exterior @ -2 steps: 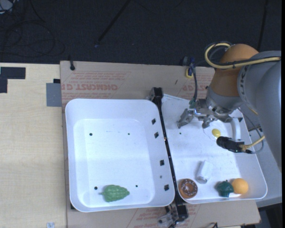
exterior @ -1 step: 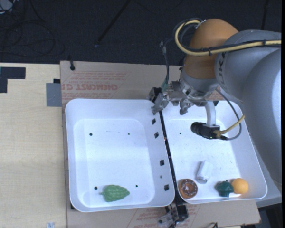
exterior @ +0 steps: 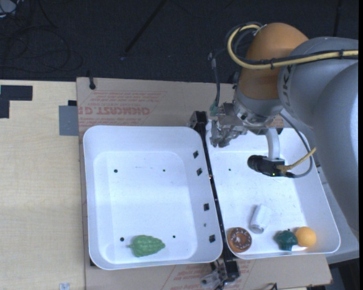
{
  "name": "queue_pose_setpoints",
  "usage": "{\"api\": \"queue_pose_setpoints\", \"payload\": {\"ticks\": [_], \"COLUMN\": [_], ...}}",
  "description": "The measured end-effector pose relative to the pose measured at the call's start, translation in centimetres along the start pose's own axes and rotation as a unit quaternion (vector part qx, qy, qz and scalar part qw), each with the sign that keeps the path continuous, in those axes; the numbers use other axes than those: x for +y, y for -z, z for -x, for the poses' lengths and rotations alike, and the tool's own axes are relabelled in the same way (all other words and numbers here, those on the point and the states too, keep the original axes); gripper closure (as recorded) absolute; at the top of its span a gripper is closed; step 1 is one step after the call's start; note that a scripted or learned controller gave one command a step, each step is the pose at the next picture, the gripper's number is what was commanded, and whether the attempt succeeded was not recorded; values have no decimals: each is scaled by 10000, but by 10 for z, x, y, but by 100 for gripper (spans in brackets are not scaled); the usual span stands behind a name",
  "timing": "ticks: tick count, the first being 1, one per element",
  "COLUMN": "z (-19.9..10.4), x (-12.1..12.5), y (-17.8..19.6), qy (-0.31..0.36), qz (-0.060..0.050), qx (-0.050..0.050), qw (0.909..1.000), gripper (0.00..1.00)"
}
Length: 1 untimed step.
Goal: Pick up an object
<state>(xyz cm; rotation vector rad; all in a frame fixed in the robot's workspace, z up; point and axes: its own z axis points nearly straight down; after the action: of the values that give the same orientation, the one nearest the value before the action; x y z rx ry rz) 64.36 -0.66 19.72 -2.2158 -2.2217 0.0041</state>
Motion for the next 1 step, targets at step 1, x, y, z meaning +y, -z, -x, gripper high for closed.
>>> {"api": "queue_pose_setpoints", "payload": {"ticks": [1], "z": [-60], "x": [1], "y": [34], "qy": [11], "qz": [25], "qx": [7], "qw": [10000], "gripper": [100]}}
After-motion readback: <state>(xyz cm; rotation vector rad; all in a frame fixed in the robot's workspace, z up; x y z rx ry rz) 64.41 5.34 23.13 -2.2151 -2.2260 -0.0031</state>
